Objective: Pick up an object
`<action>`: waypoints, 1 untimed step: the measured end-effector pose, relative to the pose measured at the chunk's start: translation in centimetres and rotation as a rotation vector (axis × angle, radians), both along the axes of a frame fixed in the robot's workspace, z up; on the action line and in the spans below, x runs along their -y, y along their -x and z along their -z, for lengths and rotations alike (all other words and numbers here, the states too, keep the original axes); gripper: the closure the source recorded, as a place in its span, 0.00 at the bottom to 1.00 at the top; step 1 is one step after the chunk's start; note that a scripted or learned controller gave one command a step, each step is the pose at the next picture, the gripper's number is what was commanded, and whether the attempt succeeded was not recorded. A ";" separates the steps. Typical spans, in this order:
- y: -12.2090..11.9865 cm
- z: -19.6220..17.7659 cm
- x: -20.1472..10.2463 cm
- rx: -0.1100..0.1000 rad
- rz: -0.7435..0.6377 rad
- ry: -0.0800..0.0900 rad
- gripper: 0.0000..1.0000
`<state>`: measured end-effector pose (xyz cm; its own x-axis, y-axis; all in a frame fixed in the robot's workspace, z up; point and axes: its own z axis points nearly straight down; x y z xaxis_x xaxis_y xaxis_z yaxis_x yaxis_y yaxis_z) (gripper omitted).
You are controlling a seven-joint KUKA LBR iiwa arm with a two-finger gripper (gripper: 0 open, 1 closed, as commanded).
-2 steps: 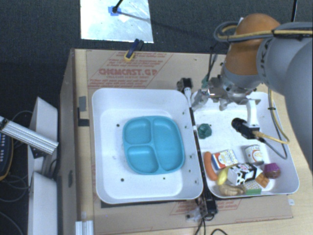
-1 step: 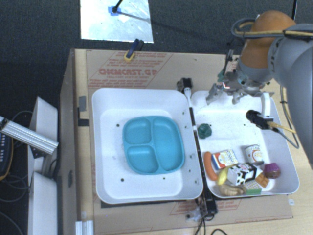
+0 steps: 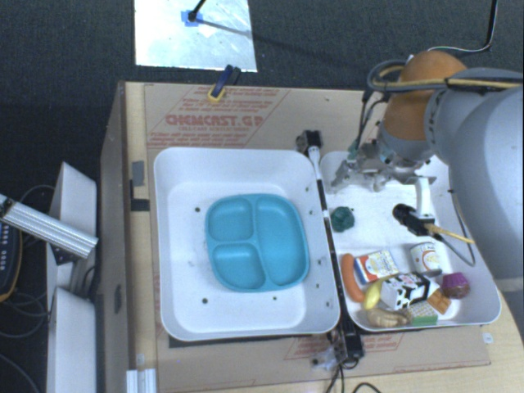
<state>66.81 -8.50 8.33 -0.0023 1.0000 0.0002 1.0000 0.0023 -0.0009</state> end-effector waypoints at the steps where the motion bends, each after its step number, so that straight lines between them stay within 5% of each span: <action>1: -0.2 -1.2 0.0 0.006 -0.001 0.001 1.00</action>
<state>67.00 -8.51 9.58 -0.0036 1.0000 -0.0005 1.0000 0.0037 0.0048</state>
